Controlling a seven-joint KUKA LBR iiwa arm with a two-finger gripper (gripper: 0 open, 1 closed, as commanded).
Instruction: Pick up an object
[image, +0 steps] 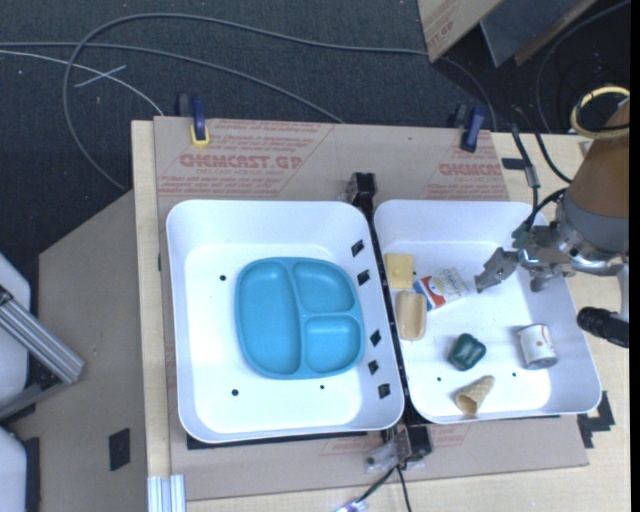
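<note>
**Gripper poised over the right bin, nothing grasped**

Camera view: The arm is seen reaching in from the right, with the gripper (512, 268) hovering above the right bin (575, 395). Its fingers are spread apart and nothing is held between them. Several candidate objects are scattered in this bin: a red-and-white packet (441, 288) just beside the fingertips, a yellow block (400, 269) and a tan bread-like piece (411, 314) near the dividing wall, a dark green object (466, 351) toward the middle, a small white can (537, 346) to its right, and a cone-shaped item (475, 393) by the near rim. A blue sectioned plate (299, 316) is resting in the left bin (190, 240).

For a clean pick, one isolated object should be chosen, probably the green one or the can, as each lies apart from its neighbours. The open fingers should be centred over it before descent, so that neither finger lands on top.
</note>
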